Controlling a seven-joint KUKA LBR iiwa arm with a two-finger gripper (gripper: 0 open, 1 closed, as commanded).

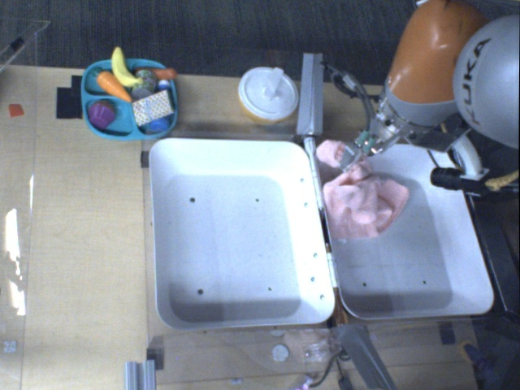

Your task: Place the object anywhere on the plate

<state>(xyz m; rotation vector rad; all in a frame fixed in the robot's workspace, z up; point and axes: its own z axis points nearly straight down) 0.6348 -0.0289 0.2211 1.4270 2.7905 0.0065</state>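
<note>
The robot arm is big, grey and orange, and it reaches in from the right side over the right bin. Its claw is small and hangs down at the top left corner of that bin. The claw sits right on the top edge of a pink cloth. It looks like it is pinching a bit of the cloth, because the cloth rises up in a little peak to meet it, but the tips are too small and blurry to be sure. I cannot tell how wide the claw is. The pink cloth lies in the back left part of the right bin, all soft and crumpled, and one pink bit pokes up beside the bin wall near the claw. The left bin is next to it. Behind the left bin, on the desk, there is a blue plate with toy food on it, like a banana and a carrot. A round white lid sits on the desk near the plate. The cloth is far away from the blue plate.
</note>
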